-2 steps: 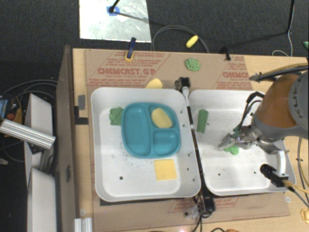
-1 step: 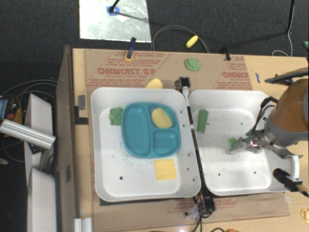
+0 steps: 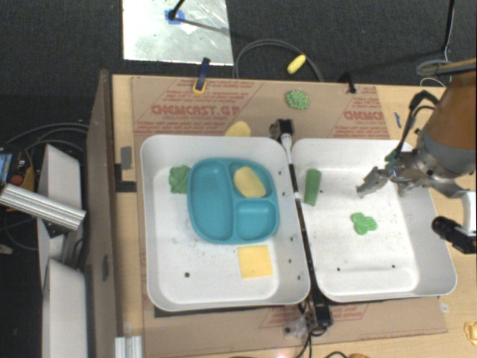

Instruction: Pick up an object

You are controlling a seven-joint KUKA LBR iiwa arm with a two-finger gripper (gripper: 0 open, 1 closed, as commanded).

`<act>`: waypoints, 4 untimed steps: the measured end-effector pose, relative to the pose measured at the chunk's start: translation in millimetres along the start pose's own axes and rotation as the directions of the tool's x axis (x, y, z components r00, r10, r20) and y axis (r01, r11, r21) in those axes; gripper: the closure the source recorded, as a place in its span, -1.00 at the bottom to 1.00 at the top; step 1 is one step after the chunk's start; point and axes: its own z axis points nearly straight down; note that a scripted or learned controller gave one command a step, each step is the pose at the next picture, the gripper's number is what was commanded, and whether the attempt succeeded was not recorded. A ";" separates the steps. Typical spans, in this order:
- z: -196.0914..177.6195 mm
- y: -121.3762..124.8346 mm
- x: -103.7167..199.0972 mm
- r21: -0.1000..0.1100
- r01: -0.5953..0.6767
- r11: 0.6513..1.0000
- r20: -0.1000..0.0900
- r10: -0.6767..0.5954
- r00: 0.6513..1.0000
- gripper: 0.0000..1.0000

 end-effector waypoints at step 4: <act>119.4 4.2 -8.5 0.002 -0.008 1.000 0.004 0.008 1.000 -1.00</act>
